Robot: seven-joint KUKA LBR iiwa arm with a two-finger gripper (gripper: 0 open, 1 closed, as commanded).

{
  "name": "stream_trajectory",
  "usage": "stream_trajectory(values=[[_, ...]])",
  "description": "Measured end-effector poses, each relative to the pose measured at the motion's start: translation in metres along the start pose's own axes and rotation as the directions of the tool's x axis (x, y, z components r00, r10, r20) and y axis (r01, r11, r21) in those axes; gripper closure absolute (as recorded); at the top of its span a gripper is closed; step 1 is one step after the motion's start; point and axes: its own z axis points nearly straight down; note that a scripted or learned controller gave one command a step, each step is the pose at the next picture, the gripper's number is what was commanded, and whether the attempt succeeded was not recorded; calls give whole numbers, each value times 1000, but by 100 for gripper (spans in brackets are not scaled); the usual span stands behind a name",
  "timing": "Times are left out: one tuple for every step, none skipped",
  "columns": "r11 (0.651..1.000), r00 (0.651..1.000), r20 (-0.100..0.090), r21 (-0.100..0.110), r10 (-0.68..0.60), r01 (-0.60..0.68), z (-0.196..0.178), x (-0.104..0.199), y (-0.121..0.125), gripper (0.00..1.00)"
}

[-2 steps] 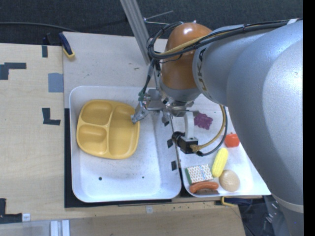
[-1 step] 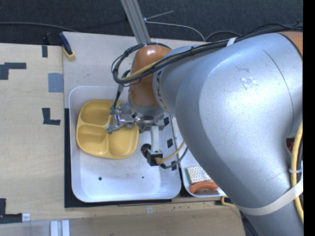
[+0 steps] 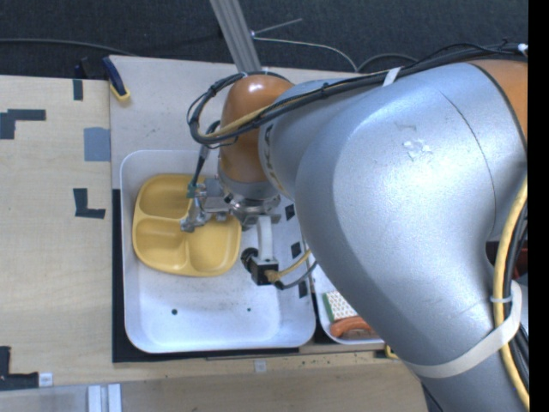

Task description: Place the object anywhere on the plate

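The object is the hard part here. I can't pick it out for sure. There's a small greenish bit right at the gripper, but it's too small to say whether that's the object, and I can't read a long axis off it.

The gripper hangs over the plate, about where the dividers meet, toward the plate's right half. I can't tell how far open it is or whether it's holding anything, because the wrist blocks that. If the object is in there, my guess is the move is basically straight down and let go, since the plate is directly underneath.

The plate sits in the left bin, up against its far-left corner. Nothing else lies beside the plate. Well off to the plate's right, mostly under the arm, an orange thing and a green-patterned thing poke out. Neither of them is in the way.
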Motion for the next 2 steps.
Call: stream_trajectory(values=[[1000,1000,10,4,4,-4,0,10,19,0],[1000,1000,-8,-24,0,-1,-115,38,68,0]])
